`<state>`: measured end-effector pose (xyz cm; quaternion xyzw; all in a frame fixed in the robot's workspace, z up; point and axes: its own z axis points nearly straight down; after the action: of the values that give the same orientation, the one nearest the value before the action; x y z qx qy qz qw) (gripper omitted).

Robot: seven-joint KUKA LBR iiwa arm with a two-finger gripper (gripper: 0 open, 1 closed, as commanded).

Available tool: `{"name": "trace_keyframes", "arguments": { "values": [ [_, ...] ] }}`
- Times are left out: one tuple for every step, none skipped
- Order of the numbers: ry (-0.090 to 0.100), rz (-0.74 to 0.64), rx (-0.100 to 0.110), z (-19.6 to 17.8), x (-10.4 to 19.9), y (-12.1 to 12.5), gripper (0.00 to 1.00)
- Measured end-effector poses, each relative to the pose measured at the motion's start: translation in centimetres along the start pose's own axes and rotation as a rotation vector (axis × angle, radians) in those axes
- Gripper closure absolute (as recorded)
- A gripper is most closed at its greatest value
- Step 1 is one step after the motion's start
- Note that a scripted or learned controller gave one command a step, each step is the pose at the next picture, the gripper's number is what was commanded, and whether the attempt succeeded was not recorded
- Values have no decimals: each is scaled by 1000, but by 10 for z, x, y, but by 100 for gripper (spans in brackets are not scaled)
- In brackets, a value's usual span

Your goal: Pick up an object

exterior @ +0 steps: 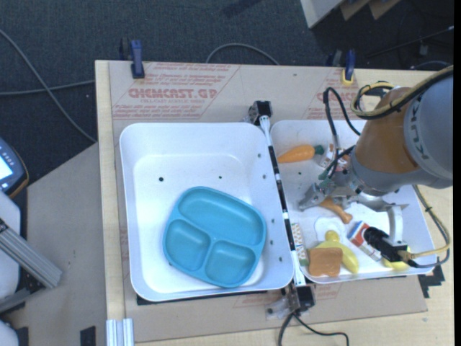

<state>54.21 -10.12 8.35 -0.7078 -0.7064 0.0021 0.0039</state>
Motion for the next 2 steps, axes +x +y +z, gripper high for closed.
{"name": "trace_keyframes", "arguments": {
  "values": [
    [-4, -3, -11, -1, 1, 17, 0],
    [-4, -1, -13, -11, 1, 17, 100]
  ]
}}
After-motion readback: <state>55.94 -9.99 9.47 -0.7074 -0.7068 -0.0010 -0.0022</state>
